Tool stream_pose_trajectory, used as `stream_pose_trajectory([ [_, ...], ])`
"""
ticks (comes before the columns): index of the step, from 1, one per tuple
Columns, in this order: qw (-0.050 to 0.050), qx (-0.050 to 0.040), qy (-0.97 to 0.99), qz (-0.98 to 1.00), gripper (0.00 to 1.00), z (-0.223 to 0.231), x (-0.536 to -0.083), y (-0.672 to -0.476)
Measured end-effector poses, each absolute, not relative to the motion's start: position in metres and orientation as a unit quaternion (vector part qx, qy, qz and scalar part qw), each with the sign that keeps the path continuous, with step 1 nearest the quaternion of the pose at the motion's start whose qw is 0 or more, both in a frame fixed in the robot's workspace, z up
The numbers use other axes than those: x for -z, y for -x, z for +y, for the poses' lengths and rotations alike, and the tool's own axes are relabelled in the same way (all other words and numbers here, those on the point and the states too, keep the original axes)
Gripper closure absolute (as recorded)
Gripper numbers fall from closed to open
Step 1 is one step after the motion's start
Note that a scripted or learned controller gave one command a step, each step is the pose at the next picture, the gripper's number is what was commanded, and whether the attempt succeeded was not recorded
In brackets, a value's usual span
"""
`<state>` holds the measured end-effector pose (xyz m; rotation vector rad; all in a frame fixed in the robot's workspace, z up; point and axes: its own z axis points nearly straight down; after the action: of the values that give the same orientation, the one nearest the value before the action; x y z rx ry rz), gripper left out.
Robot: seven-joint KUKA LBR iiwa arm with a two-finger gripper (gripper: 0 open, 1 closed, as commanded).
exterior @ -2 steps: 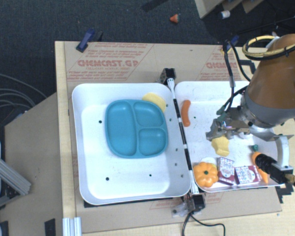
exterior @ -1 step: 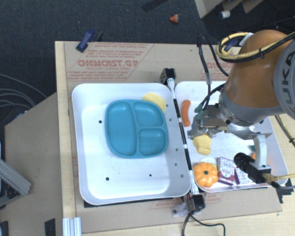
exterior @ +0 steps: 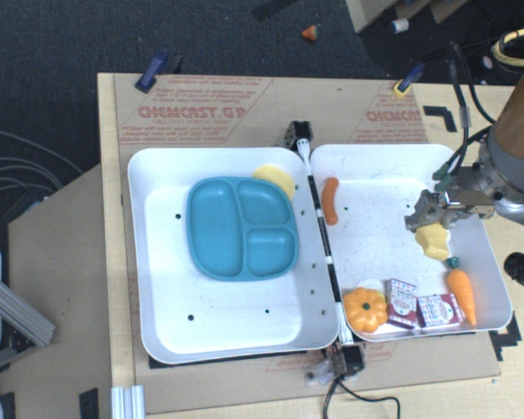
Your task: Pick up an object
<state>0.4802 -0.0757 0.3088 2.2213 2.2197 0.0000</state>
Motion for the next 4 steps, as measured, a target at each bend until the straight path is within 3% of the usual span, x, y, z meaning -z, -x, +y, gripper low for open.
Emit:
stream_pose_trajectory([
  [1,-0.002,0.0008,-0.707,0.708,1.00,-0.029,-0.251,-0.489],
  [2,-0.002,0.0008,-0.707,0.707,1.00,0.037,-0.255,-0.479],
  [3,0.000,-0.0001,-0.707,0.708,1.00,0.095,-0.260,-0.483],
  [4,0.001,-0.0001,-0.708,0.707,1.00,-0.006,-0.276,-0.509],
])
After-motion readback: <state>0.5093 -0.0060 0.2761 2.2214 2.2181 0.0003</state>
